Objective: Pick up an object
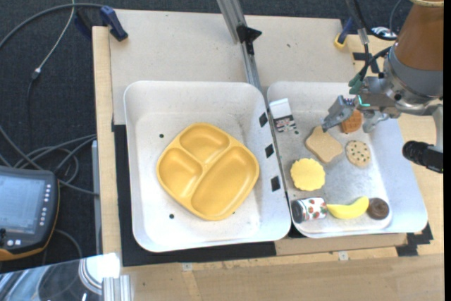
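Orange-brown toy (351, 123) sits at the back of the right bin (403, 202), between the hand (352, 118) fingers, which look clenched on it. Lift straight up now, slowly, clear of the toast slice (323, 146) and cookie (358, 152).

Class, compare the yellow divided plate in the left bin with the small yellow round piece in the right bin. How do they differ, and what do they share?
The yellow divided plate is far larger than the small yellow round piece. The plate has three raised-rim compartments, while the round piece looks flat with a wavy edge. The plate lies alone in the left bin; the round piece lies among other toy foods in the right bin. Both are yellow and lie flat.
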